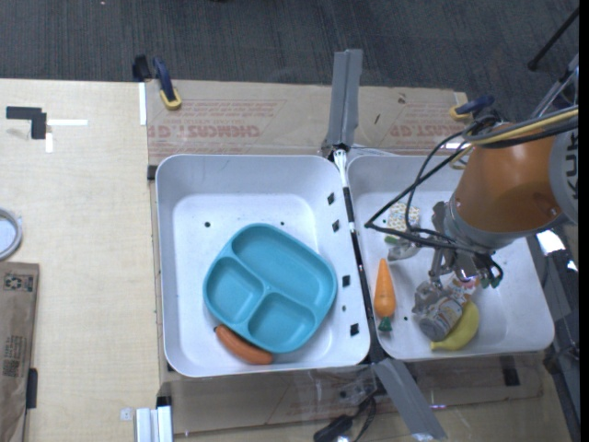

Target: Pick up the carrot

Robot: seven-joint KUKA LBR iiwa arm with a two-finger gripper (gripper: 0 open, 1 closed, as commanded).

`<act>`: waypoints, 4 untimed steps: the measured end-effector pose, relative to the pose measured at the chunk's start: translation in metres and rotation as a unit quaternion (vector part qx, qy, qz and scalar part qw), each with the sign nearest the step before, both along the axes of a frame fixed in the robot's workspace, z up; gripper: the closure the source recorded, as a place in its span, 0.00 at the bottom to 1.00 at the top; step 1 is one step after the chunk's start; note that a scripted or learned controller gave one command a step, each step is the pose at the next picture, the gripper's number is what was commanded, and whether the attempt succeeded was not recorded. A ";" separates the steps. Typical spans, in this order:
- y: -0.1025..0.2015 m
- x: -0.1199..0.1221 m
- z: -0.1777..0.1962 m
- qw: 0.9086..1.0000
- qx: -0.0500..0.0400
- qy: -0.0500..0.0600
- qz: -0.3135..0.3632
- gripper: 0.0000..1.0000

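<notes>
The carrot [384, 288] is orange with a small green end. It lies lengthwise in the right bin [515, 339], close against that bin's left wall. My gripper [457, 267] hangs under the orange band of the arm, over the middle of the right bin. It is to the right of the carrot and apart from it, just above a grey can [436, 313]. Cables and the wrist hide the gripper's tip.
A yellow banana [461, 330] lies beside the can at the right bin's front. A pale speckled item [402, 216] sits near its back left. The left bin [184, 247] holds a blue divided plate [269, 286] and an orange sausage-like piece [244, 345] at its front edge.
</notes>
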State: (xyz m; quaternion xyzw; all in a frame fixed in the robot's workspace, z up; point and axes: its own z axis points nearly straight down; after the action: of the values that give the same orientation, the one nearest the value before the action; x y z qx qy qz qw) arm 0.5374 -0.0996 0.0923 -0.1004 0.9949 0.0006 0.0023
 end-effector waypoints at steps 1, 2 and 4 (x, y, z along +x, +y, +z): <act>0.006 -0.016 0.000 0.968 -0.001 0.001 0.251 0.00; 0.003 -0.027 -0.001 0.940 -0.001 0.001 0.342 0.00; 0.003 -0.053 0.000 0.883 -0.003 -0.001 0.468 0.00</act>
State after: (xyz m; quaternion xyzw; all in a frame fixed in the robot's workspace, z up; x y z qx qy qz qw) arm 0.4842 -0.0965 0.0926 -0.5548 0.8320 -0.0013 0.0022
